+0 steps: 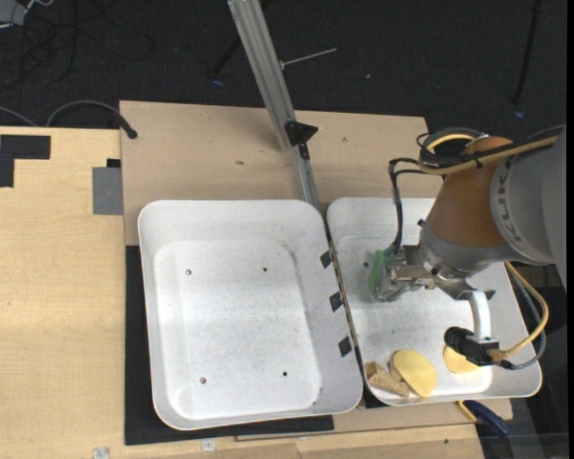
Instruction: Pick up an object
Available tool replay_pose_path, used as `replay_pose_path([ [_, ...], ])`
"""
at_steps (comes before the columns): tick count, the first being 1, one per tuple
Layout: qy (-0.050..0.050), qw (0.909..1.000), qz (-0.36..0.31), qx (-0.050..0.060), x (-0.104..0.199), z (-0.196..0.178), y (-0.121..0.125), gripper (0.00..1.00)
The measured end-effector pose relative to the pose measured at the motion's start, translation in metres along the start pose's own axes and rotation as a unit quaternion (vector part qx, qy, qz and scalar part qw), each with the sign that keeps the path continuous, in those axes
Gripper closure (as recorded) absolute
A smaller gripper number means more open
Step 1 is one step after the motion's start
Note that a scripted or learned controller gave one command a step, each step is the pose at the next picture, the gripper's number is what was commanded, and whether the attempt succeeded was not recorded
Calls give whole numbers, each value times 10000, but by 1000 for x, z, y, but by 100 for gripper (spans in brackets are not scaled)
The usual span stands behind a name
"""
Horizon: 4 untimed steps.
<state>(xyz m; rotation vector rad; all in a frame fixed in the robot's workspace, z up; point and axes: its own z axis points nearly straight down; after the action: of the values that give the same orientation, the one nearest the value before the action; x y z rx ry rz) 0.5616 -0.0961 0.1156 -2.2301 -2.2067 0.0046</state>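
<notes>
Left bin (172,247) lies open to reach; arm (488,208) overhangs right bin (359,223).

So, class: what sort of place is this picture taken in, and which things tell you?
Most likely a robotics lab test bench. Clues: a grey arm reaching over two shallow white bins, loose cables on a dark floor, and a metal rail fixed above the bench.

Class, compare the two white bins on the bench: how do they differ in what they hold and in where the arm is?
The right bin holds yellow pieces and a tan piece near its front edge; the left bin shows only bare floor. The gripper sits over the right bin, not the left bin. Both are shallow and white.
</notes>
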Motion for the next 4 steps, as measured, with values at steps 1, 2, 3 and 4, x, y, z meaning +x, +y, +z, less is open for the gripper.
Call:
replay_pose_path([
  [1, -5, 10000, -11, -31, -4, -43, 3, 100],
  [2, -5, 10000, -56, -37, -5, -95, 4, 100],
  [3, 4, 10000, -73, -16, 48, -90, 19, 100],
  [4, 7, 10000, -71, -6, 98, -89, 19, 100],
])
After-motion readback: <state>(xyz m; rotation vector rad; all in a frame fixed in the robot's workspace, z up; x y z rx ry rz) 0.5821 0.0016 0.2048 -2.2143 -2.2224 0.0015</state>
